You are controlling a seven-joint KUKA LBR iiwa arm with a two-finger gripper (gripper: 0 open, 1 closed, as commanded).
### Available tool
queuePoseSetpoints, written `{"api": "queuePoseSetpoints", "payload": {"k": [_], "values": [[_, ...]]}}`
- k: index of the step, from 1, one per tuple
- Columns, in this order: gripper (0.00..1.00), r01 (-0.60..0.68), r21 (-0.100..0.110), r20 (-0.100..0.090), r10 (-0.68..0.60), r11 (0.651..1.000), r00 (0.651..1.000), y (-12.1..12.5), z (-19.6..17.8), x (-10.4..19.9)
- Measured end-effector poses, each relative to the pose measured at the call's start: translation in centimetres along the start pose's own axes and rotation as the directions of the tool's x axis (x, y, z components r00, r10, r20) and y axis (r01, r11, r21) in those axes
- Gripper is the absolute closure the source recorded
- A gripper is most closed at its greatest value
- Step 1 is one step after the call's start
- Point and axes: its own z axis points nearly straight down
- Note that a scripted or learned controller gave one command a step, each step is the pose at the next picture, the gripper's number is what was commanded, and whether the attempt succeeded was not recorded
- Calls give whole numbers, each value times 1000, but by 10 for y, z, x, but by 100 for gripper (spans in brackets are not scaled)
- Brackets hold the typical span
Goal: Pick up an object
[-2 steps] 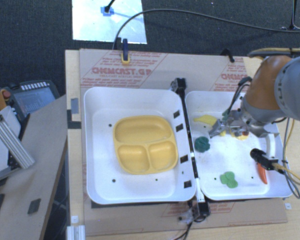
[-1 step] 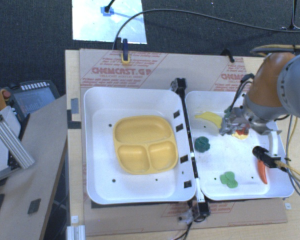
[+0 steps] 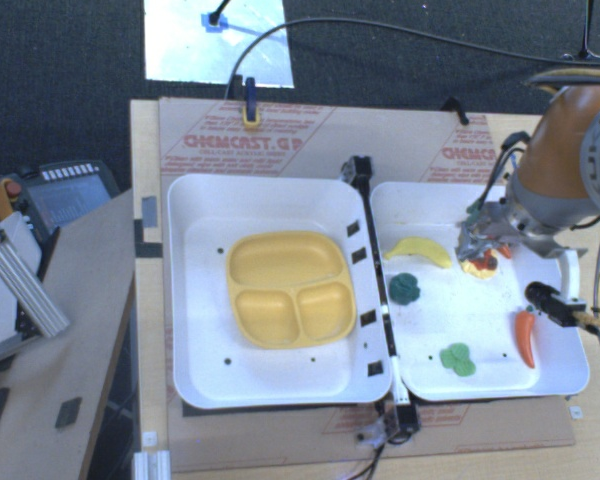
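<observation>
The green toy [image 3: 457, 359] lies well below the jaws [image 3: 477, 247], which hover over a small red-yellow item [image 3: 483, 264]; whether they're apart, I cannot tell. Descent and closing come next.

- Bright, even light from overhead; both white bins [image 3: 280, 193] read clean, near overexposed on their floors.
- Strong glare on the shiny sheet [image 3: 218, 28] at upper left of the frame.
- Shadows are soft and short, hugging the bin walls and the yellow tray [image 3: 290, 288].
- Focus is fair overall; fine detail at the right edge looks slightly soft.
</observation>
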Motion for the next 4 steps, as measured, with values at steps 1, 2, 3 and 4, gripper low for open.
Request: {"api": "queuePoseSetpoints", "payload": {"k": [1, 2, 3, 4], "values": [[100, 4, 0, 0, -4, 1000, 1000, 8, -60, -2], [100, 4, -2, 1, -4, 1000, 1000, 2, -119, -7], [100, 8, 3, -2, -8, 1000, 1000, -7, -106, 51], [100, 10, 4, -3, -10, 1000, 1000, -15, -100, 114]]}}
